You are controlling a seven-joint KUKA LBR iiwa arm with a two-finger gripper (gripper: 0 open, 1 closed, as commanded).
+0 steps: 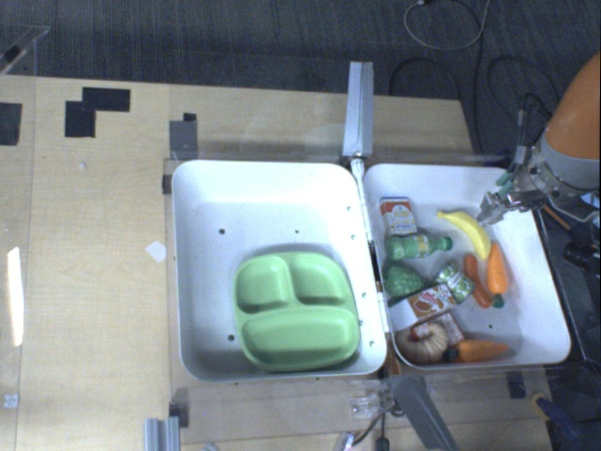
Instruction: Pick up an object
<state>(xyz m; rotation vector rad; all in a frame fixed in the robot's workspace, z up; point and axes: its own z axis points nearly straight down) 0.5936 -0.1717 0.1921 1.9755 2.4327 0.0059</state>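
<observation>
The right bin [554,332] holds several small items. A yellow banana [471,232] lies near its middle, with a green bottle [419,246] to its left and a red and white packet [399,216] above that. An orange carrot [496,271] lies just below the banana's right end. My gripper [495,205] hangs over the bin's upper right part, just above and to the right of the banana, with nothing seen held in it. The orange-banded wrist [577,125] rises behind it at the right edge.
A green divided tray [296,310] lies in the left bin [202,252]. Lower in the right bin are a dark green vegetable [404,280], a printed packet [441,297], a brown bun [423,343] and a second carrot [481,350]. Cables [451,26] run behind.
</observation>
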